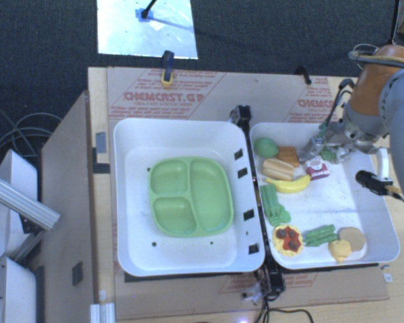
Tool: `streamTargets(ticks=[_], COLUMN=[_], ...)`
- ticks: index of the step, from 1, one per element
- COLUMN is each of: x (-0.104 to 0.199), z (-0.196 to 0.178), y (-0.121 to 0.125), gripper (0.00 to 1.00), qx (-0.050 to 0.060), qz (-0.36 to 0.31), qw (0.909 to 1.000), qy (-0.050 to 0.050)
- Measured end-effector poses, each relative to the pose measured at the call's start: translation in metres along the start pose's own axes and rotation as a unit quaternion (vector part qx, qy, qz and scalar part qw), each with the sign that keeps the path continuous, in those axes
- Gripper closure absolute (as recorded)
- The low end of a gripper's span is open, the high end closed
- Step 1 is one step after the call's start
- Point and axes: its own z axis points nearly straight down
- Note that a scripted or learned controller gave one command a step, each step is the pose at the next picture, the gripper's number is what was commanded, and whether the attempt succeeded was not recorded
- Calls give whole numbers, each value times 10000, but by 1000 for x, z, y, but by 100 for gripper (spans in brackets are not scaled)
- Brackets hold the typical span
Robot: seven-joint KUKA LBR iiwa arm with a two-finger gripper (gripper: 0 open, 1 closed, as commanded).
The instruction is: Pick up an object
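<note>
Gripper (318,152) low in right bin (380,210), finger state cannot be told. Red-white packet (318,170) just below it; hot dog (278,169) and banana (291,184) left of it.

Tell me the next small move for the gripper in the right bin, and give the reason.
Probably a short drop straight down. The gripper hovers near the back of the right bin, right by the small red-and-white item and the banana. No object shows between its fingers, so nothing looks picked yet.
</note>
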Motion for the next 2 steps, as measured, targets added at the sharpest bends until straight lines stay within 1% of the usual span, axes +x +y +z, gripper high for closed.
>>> streamTargets(ticks=[1,2], x=[39,-17], z=[3,-2], y=[-91,-18], gripper=[0,0], qx=[-135,-214], qz=[-21,-40], qw=[9999,9998], qy=[37,-2])
